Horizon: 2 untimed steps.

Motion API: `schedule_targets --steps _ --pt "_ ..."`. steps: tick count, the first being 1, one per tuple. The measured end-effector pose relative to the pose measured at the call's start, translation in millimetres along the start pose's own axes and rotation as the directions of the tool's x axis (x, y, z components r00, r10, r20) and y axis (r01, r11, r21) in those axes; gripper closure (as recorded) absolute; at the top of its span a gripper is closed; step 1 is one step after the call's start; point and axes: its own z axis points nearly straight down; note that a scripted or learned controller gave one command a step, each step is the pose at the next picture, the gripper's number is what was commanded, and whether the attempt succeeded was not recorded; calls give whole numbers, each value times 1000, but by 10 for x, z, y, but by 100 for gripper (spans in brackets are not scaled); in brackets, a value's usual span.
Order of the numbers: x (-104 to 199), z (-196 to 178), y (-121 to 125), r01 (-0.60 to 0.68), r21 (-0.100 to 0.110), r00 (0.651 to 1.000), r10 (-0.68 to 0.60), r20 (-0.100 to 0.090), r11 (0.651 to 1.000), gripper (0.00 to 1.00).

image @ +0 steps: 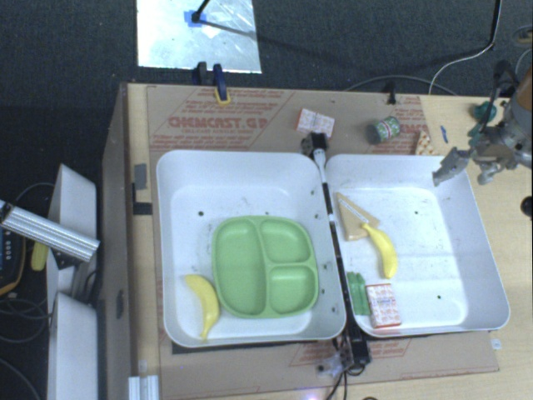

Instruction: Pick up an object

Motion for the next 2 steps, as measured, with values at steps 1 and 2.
schedule_targets --steps 1,2 --pt "356 716 -328 0 2 1000 0 -1 1000 0" --pt "824 1120 -475 1 2 1000 -1 -1 1000 0"
